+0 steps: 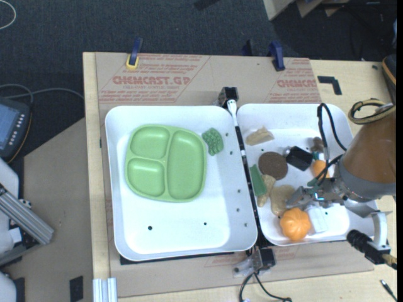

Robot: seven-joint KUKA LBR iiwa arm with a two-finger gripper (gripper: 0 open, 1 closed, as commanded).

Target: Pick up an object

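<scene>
We see the desk [189, 74] carrying two white bins side by side. The left bin [182, 238] holds a green divided plate [167, 163], with a small green bumpy toy [213, 141] just beside the plate's upper right corner. The right bin [277, 115] holds a clutter of things: a brown disc [272, 164], a tan piece [259, 135] above it, and an orange ball [295, 224] near the front wall. The gripper [313, 194] sits low over this clutter, just above the orange ball; whether it is open or closed we cannot tell.
</scene>
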